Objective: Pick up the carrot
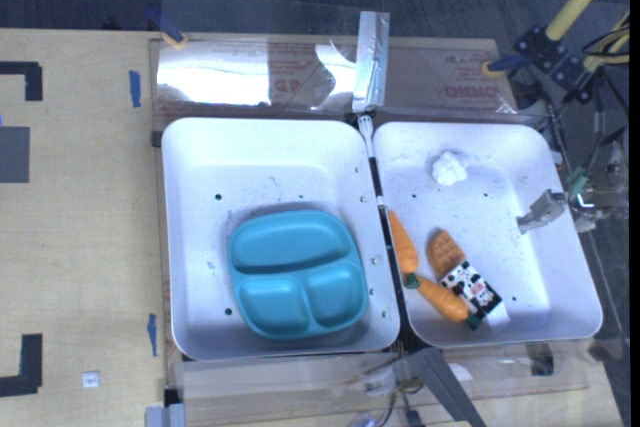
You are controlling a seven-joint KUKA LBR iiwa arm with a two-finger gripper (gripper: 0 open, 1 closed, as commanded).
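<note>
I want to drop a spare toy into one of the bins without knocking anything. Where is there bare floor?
Right bin: bare patch between the white lump and the gripper, and along the right wall. Its lower left is crowded: two carrots, a brown piece and a black-and-white toy. Left bin: bare strip above the blue tray.

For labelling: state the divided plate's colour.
Teal-blue plate, in the left bin; camera view.
</note>
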